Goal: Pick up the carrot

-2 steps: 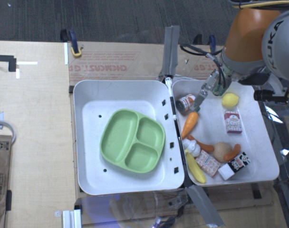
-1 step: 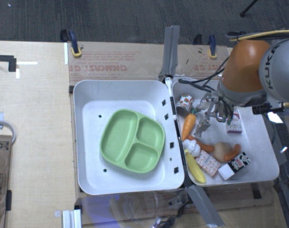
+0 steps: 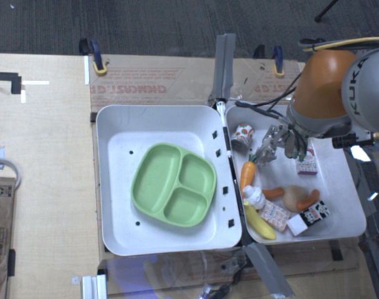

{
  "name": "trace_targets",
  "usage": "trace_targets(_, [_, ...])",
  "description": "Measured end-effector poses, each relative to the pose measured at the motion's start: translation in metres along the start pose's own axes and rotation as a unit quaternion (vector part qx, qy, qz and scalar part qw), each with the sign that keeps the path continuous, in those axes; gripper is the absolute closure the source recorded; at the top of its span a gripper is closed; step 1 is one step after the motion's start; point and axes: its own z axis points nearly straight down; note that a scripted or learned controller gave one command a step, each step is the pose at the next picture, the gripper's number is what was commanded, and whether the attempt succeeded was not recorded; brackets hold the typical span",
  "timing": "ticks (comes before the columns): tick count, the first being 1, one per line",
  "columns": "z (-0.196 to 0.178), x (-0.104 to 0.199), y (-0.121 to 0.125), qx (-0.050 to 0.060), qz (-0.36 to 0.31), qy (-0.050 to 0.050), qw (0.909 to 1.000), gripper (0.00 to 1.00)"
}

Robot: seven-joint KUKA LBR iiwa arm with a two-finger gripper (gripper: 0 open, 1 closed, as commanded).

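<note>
The carrot point(image 3: 247, 173) is orange and lies at the left side of the right bin point(image 3: 348, 185), close to the divider, pointing toward the near edge. My gripper point(image 3: 276, 151) hangs just up and to the right of the carrot's top end, over the bin floor. Its fingers stand apart and open, nothing between them; the left fingertip point(image 3: 259, 159) is very near the carrot's top, and I cannot tell whether it touches.
Around the carrot lie a small can point(image 3: 242, 136), a white bottle point(image 3: 255, 197), a banana point(image 3: 260, 223), sausages point(image 3: 273, 193), a pink-and-white box point(image 3: 307, 164) and a black-and-white carton point(image 3: 315, 213). The left bin point(image 3: 115, 161) holds a green divided plate point(image 3: 174, 184).
</note>
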Motion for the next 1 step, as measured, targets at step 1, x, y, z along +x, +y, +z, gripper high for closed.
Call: trace_targets(1, [-0.0066,-0.001,-0.0001,-0.001,0.002,0.0,1.0,1.0])
